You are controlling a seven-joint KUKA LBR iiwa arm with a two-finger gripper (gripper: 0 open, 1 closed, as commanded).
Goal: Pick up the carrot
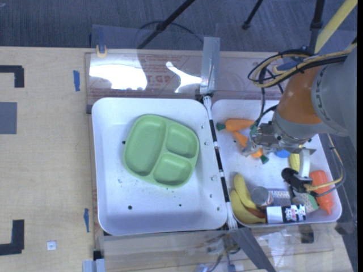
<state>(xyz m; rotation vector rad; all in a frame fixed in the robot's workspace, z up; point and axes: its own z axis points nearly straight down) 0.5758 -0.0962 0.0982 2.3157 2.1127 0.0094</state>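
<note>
Pincer point(256, 142) is sitting low in the right bin point(334, 211), at the centre right of the frame, and I am seeing its dark metal end hanging over a small orange piece with a green tip point(258, 152). Whether it is open, closed or gripping something I cannot tell; the wrist is covering that part. I am watching the grey arm point(334, 95), with its orange band point(298, 103), reaching in from the right edge above it.

One carrot point(238, 124) is lying just up and left of the pincer, near the upper left corner of that bin, its green end pointing left. I am seeing another carrot point(322, 187) lying against the bin's right wall, lower down. Two bananas point(243, 200) are lying at the lower left of the same bin, with a small grey can point(260, 195) just beside them and a black and white bottle point(286, 213) lying along the bottom edge. A yellow corn cob point(294, 161) is lying below the wrist.

Across the divider, the left bin point(110, 169) is holding a green divided plate point(161, 150), tilted a little in the frame. Both bins are resting on the pale wooden desk point(39, 152).
</note>
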